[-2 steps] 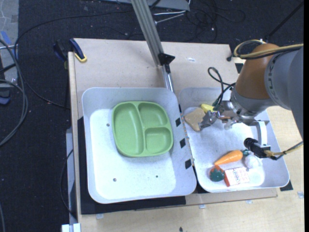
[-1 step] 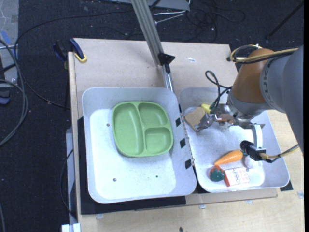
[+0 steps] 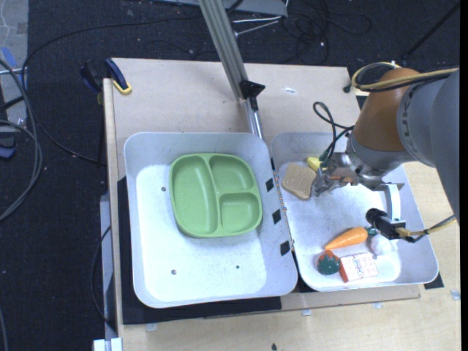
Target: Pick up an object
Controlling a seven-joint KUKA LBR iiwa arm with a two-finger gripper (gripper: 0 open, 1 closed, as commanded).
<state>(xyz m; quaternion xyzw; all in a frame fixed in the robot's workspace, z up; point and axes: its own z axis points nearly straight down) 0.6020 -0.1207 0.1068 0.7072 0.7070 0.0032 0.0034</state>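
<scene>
The right bin (image 3: 409, 269) holds a tan slice-shaped piece (image 3: 295, 181) at its upper left. A small yellow thing (image 3: 314, 163) lies just beyond it, partly hidden by the wrist. An orange carrot (image 3: 345, 238), a small green item (image 3: 328, 264) and a red-and-white box (image 3: 358, 268) lie near the front edge. My gripper (image 3: 322, 183) is low in this bin, right against the tan piece's right side, with the arm coming in from the right.
The left bin (image 3: 146, 269) holds a green divided plate (image 3: 216, 194). A metal pole (image 3: 227, 42) slants down to the bins' back edge between them. Bare bin floor lies between the gripper and the carrot.
</scene>
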